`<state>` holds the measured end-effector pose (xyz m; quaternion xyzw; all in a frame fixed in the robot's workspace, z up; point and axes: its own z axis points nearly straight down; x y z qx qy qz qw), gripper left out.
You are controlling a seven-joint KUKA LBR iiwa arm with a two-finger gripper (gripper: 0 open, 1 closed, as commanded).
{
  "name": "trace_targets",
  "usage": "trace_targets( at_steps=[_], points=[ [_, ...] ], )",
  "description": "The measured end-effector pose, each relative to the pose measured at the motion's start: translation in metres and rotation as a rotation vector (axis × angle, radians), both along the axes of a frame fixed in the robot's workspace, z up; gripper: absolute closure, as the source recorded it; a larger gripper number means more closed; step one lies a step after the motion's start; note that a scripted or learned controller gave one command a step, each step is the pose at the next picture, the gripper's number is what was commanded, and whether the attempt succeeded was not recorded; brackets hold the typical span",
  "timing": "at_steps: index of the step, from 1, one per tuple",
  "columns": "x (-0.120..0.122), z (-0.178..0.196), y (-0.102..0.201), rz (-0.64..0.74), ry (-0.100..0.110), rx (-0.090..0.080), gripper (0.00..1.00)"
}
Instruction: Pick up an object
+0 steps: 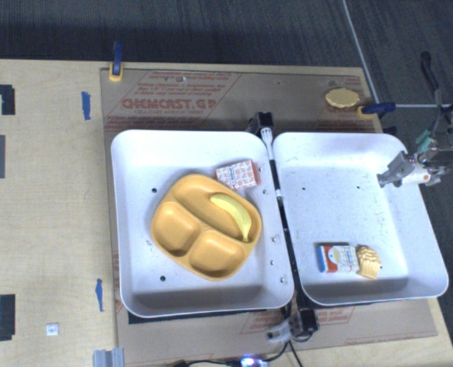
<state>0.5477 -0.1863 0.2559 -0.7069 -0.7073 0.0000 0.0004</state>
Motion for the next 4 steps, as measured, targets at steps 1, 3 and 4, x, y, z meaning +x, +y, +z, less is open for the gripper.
trace_targets(
  at_steps=[1,3,4],
  points=[
    [-0.018,-0.166,0.004,-0.001,-0.002,-0.001,0.0],
    [-0.066,-0.16,0.062,-0.001,-0.007,-0.001,1.0],
    [-0.065,-0.15,0.062,-0.002,-0.011,-0.003,1.0]
  ],
)
